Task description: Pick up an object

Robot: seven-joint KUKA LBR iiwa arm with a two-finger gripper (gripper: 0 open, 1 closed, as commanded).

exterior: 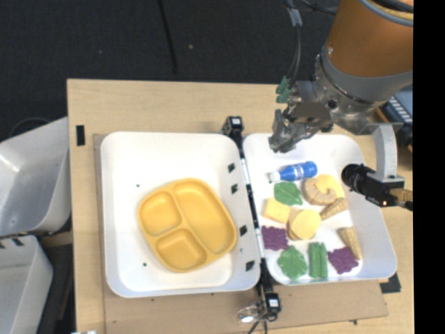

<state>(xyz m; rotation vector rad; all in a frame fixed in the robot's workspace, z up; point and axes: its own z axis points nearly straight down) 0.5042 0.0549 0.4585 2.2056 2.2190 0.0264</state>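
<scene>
The gripper (284, 142) hangs over the right bin (372, 252), its grip state impossible to tell, apparently approaching, with the blue bottle (295, 172) just below it, so descent seems next.

One fixed camera looks down slantwise on both white bins (115, 207) from above.

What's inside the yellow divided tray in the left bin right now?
The yellow divided tray shows three compartments, each with a bare yellow floor. The left bin floor beneath the tray is covered, so anything under it cannot be seen.
</scene>
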